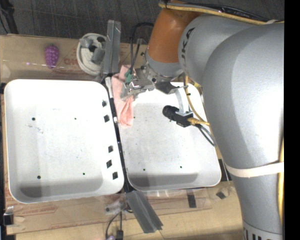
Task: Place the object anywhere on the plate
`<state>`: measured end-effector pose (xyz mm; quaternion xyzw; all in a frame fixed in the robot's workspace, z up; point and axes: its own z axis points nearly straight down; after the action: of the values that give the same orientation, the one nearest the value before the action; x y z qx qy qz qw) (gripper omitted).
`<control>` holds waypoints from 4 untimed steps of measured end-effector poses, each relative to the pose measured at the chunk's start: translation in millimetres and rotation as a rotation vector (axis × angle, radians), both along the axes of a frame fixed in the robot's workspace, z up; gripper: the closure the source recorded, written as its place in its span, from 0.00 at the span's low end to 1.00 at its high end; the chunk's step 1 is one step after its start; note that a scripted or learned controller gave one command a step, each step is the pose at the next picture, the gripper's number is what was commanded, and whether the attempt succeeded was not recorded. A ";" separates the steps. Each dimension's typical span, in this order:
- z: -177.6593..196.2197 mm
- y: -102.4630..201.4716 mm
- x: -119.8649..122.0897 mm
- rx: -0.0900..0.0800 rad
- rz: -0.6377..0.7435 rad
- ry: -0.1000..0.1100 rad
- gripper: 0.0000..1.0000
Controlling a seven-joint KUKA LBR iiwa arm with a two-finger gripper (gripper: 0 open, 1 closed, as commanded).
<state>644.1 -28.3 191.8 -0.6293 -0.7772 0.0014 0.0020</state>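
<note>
A limp pink cloth-like object (125, 106) lies at the top left corner of the right bin (165, 159), stretched along the divider between the two bins. My gripper (133, 85) is right above its upper end, touching or nearly touching the pink material. The wrist and its orange band (167, 34) hide how the gripper meets the object. I cannot tell whether the object is gripped or just lying under the gripper.
The left bin (55, 139) sits beside the right one. Behind the bins on the bench are a small purple object (51, 55) and a white round holder (91, 51). A black part with a yellow cable (177, 115) hangs over the right bin. The grey arm covers the right side.
</note>
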 end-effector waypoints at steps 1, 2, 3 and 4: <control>39.5 0.8 0.0 0.000 0.007 -0.002 1.00; 47.5 40.1 -31.0 0.001 0.413 0.001 1.00; 53.4 85.9 -51.8 0.002 0.818 0.000 1.00; 38.3 123.0 -77.7 0.004 1.222 0.000 1.00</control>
<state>566.4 94.7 230.1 -0.0695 -0.9976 0.0009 0.0020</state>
